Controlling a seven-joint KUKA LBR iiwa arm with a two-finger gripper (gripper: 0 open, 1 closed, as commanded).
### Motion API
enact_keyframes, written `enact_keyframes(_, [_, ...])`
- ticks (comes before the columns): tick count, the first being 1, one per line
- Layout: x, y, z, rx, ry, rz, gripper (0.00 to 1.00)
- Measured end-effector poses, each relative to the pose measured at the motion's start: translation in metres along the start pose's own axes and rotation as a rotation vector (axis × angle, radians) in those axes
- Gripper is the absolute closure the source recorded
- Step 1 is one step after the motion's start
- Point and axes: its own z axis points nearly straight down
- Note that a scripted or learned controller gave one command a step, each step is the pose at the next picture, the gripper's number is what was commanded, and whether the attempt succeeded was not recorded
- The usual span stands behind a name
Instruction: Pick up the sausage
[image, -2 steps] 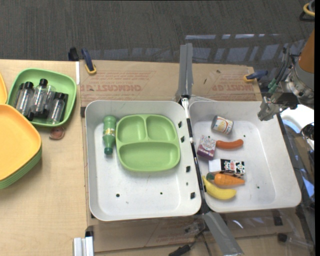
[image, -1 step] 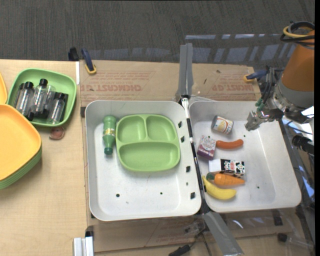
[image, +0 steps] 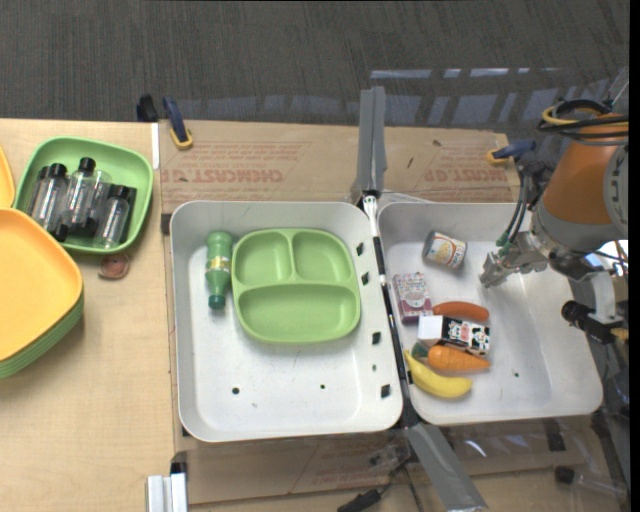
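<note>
The arm (image: 585, 190) is reached in from the right, gripper (image: 497, 272) lowered over the right bin (image: 560, 385). The sausage (image: 462, 311) lies apart, ungripped.

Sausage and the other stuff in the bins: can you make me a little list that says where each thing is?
sausage: right bin, middle
banana: right bin, front
carrot: on the banana
can: right bin, back
plate: left bin
bottle: left bin, left of the plate
gripper: above right bin, right of the can, away from the sausage
</note>
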Motion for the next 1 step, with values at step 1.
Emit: enact_keyframes(1, [-0.0385,0.0162,0.0000,0.000,-0.001,0.187,1.00])
